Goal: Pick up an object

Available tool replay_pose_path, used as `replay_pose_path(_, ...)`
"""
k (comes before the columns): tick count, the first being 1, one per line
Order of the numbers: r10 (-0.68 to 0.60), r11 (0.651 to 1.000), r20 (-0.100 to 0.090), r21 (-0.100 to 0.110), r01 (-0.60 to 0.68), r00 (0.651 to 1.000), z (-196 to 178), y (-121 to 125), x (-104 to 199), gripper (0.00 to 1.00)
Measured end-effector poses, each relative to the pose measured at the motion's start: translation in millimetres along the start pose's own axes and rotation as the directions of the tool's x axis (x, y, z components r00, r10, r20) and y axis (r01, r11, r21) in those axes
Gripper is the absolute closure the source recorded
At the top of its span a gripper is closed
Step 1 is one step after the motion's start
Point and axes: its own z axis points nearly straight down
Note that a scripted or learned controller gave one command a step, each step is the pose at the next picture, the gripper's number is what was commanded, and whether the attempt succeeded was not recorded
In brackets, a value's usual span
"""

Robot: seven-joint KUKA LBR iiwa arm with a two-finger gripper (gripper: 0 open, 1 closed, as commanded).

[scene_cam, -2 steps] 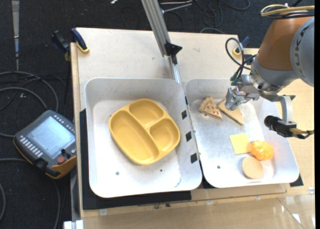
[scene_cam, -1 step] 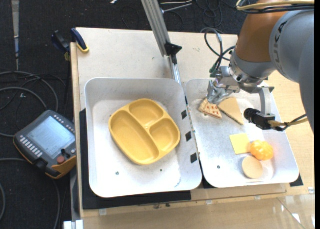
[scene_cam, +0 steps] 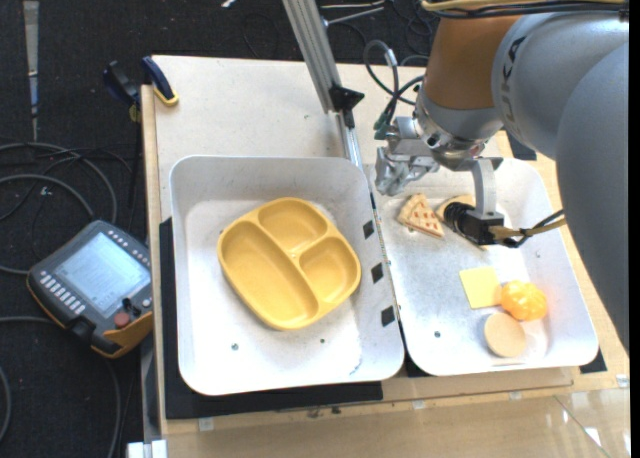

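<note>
Dark floor littered with cables frames the bench (scene_cam: 250, 106). On it I take the yellow divided plate (scene_cam: 290, 261) in the left bin (scene_cam: 200, 346) as my marker. Every loose candidate lies beyond the plate on the arm's side, in the right bin (scene_cam: 565, 246). Closest to the plate is an orange triangular wedge (scene_cam: 422, 216) speckled red, just past the seam where the bins meet. Farther from the plate, toward the bench's near edge, sit a yellow square (scene_cam: 480, 287), an orange lump (scene_cam: 524, 300) close against it, and a pale disc (scene_cam: 506, 335).

The end effector (scene_cam: 395, 178) hangs between the plate and the wedge, about over the seam. From it, the wedge lies away from the plate and slightly toward the near edge. I judge it the obvious target: a short sidestep, then a descent. The wedge lies flat, and its long axis seems to run slantwise along that same line, though I can't read its tip with confidence.

The arm (scene_cam: 560, 66) comes in from the side opposite the plate, wrist bent steeply down toward the bin floor. Whether the end effector is open or closed I cannot tell from this slant, and I see nothing held in it.
</note>
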Motion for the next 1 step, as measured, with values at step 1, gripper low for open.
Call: replay_pose_path(1, 0.001, 1.000, 0.000, 0.000, -0.001, 1.000, -6.1, 24.6, 49.6, 1.00)
